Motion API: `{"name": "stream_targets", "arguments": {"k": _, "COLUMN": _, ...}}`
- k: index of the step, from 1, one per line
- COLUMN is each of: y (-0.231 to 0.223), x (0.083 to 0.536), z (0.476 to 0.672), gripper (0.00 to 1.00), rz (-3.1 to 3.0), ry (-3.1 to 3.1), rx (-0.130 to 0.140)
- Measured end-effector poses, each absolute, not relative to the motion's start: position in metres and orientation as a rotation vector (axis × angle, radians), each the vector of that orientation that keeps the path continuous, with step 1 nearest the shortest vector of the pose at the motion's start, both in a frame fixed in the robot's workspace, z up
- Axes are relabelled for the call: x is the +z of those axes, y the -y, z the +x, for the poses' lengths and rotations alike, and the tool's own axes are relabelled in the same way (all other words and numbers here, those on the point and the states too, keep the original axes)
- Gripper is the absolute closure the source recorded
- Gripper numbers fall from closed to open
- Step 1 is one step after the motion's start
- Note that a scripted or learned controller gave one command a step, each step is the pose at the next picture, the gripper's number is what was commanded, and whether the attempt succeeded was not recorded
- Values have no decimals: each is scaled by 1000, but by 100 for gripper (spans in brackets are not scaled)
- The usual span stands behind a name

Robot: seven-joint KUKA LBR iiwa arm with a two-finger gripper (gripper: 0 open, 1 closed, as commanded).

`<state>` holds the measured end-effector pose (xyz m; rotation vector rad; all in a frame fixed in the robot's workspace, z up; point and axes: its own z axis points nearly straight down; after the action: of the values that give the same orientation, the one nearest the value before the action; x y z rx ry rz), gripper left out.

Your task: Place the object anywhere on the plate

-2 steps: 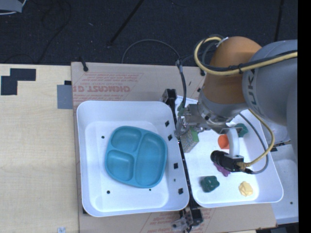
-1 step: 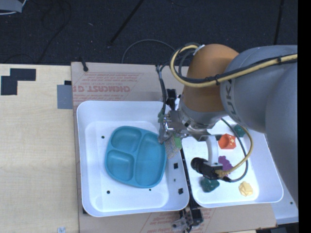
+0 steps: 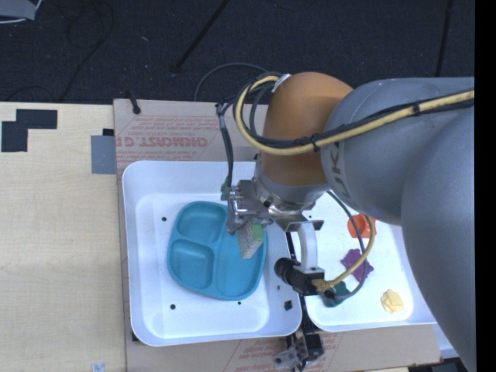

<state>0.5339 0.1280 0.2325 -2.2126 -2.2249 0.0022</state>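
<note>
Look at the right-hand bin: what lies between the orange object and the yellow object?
In the camera view, a purple object lies between the orange object and the yellow object, a little left of the line joining them, on the bin's white floor.

Pale wooden bench (image 3: 54,239), dark floor (image 3: 155,29) beyond.

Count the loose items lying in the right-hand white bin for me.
3 visible: an orange piece near the arm, a purple piece mid-bin, and a pale yellow lump towards the bin's front right. The grey arm covers part of that bin, so more may be hidden.
</note>
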Motion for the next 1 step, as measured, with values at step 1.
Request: {"name": "stream_targets", "arguments": {"k": 1, "y": -159, "x": 225, "z": 531, "gripper": 100, "rz": -2216, "ry": 2223, "rx": 6}}
